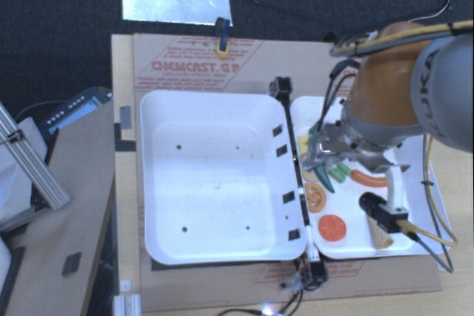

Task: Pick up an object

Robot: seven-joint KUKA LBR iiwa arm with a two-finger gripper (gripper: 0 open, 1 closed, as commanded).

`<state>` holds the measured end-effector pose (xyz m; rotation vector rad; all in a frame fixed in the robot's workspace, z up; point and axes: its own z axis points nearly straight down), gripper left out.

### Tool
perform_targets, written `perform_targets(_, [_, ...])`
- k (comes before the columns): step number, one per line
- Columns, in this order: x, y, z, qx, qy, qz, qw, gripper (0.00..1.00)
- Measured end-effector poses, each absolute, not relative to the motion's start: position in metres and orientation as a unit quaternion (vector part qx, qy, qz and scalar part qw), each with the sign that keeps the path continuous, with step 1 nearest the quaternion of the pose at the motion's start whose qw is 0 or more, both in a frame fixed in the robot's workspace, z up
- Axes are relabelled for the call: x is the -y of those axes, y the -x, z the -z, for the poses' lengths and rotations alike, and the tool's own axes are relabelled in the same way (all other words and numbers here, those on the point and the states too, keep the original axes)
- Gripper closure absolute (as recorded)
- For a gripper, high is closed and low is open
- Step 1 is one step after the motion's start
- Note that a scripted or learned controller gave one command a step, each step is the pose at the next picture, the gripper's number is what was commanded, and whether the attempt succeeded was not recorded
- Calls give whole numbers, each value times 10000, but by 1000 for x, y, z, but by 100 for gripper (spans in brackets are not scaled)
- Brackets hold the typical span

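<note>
Claw [320, 152], its grip state impossible to tell under the bulky wrist, hangs low in the right bin [404, 244] over a green pod [324, 178], seemingly just above an orange ring [315, 197], so it could nudge both and lift nothing.

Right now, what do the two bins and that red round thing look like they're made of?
The bins, left bin and right bin, look like thin molded white plastic: smooth, faintly glossy, rounded rims. The red disc seems to be matte plastic or rubber, probably toy food; it is too small to say for certain.
</note>
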<state>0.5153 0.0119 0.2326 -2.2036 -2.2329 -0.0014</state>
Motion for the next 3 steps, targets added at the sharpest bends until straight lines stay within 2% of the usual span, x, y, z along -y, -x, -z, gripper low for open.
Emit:
perform_targets(1, [-49, -486, -182, 7099, 7043, -7, 21, 100])
perform_targets(2, [-96, -509, -276, 7107, 7035, 50, -25, 100])
perform_targets(3, [-69, -535, -270, 7067, 7075, 8, -13, 100])
